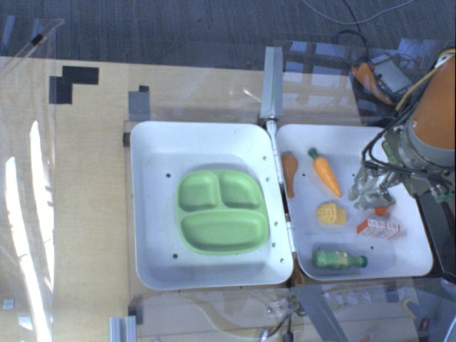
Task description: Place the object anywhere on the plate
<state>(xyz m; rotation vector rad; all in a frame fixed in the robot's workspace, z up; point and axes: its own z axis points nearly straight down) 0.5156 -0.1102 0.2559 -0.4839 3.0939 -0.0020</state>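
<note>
Here the green plate [222,212] lies in the left bin [146,191], nothing on it. Right of the plate, in the right bin [420,262], lie a carrot [326,174] and a yellow lump [331,213]. Farther right, the gripper [368,194] hangs spread over a small red object [382,209], which touches its right-hand fingertips.

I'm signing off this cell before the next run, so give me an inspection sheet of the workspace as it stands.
Surface: wooden bench bearing left bin and right bin.
Job's things: green plate in left bin; carrot, yellow lump, green bottle, red-white carton, brown piece in right bin.
Clutter: nothing seen.
Grippers: gripper low over right bin; small red item beside it.
Cables: black cable on floor.
Surroundings: grey carpet.
</note>
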